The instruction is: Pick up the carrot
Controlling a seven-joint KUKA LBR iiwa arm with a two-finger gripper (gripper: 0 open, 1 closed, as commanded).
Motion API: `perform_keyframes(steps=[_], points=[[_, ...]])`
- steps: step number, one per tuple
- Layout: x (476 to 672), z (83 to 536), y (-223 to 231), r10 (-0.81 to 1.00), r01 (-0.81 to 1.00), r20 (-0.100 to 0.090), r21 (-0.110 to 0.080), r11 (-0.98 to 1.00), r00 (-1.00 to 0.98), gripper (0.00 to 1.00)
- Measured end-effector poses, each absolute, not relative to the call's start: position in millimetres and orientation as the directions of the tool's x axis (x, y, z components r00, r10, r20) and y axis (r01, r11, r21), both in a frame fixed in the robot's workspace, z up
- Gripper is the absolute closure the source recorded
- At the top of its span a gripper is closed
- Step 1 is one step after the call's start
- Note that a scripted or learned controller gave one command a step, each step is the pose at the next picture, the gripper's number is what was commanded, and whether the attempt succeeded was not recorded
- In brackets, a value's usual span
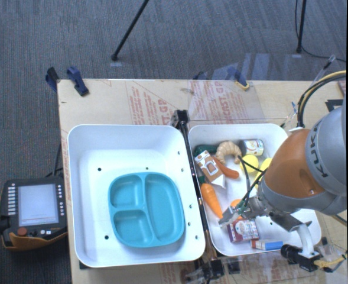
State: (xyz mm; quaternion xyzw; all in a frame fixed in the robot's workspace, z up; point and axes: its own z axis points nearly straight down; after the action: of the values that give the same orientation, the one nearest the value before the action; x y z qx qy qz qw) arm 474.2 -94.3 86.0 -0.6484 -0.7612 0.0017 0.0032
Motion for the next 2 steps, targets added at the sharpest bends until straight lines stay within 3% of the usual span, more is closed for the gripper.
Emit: perform_keyframes(steps=[1,2], points=[[531.2,86.2,-88.9,0.993,0.993,0.000,-0.005,-0.115,0.115,0.00],[530.2,94.6,-87.1,0.994,0.994,0.001,-0.012,-0.110,0.110,1.00]])
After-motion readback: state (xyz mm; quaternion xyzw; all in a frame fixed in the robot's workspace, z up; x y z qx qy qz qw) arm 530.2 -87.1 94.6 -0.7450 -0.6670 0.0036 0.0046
